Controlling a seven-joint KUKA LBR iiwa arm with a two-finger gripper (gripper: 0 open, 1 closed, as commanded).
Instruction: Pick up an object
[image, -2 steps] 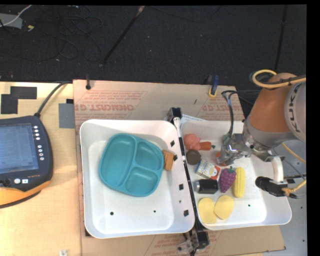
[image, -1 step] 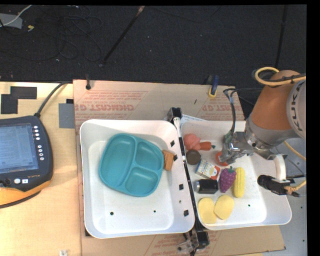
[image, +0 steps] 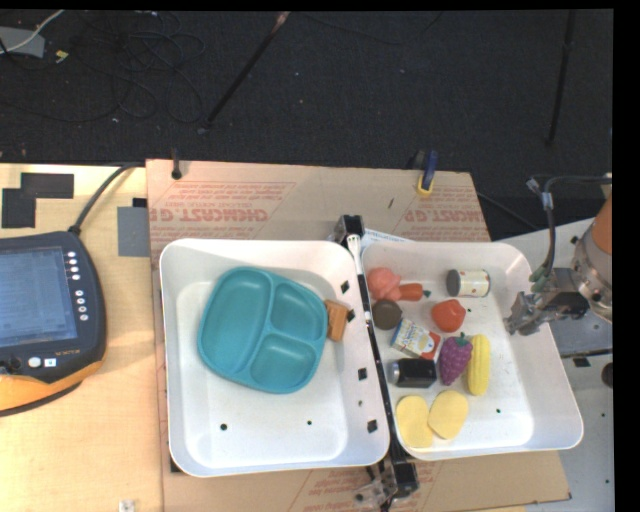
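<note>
We judge the approach under way: our gripper (image: 522, 315), its opening unclear, must reach left toward the tomato (image: 448, 315).

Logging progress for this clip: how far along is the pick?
Nothing looks done: the toys, such as the tomato, grapes and corn, all lie in the right bin. In hand: the end effector sits at that bin's right rim, above the toys. Left: descend, grasp and lift one.
</note>
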